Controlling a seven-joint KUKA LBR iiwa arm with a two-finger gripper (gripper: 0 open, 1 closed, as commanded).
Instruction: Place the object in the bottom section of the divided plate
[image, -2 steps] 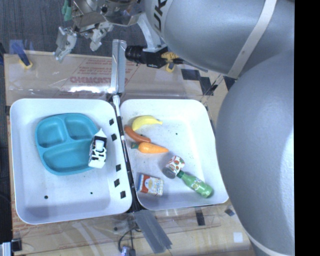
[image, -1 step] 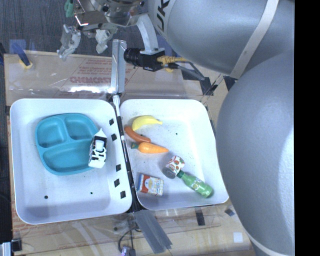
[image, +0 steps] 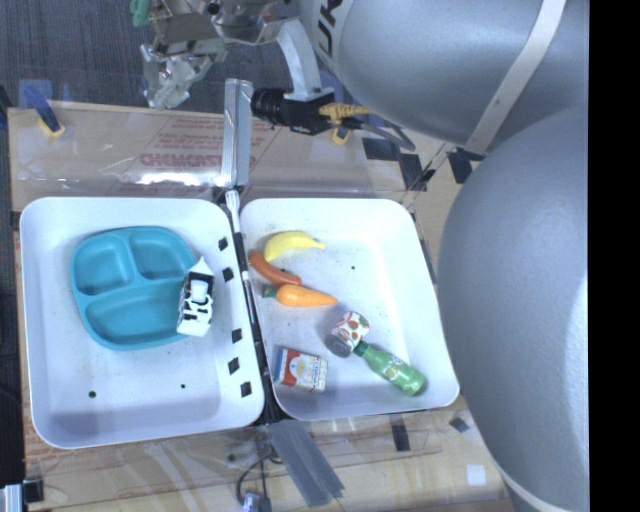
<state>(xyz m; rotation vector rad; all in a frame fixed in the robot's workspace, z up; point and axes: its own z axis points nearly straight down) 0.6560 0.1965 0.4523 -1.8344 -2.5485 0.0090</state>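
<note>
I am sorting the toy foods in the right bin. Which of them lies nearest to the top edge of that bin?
The yellow banana. It lies above the orange carrot, the small can, the carton and the green bottle.

The plate (image: 130, 285) lies in the left bin (image: 60, 400), a carton (image: 197, 303) on its right edge. The right bin (image: 400, 240) holds a banana (image: 291, 243), carrot (image: 303, 296), can (image: 348, 332), bottle (image: 395, 368) and box (image: 300, 369).

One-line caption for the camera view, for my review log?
Gripper raised beyond the bins; black-and-white carton rests on the blue divided plate's right edge; banana, carrot, bottle lie in the right bin.
</note>
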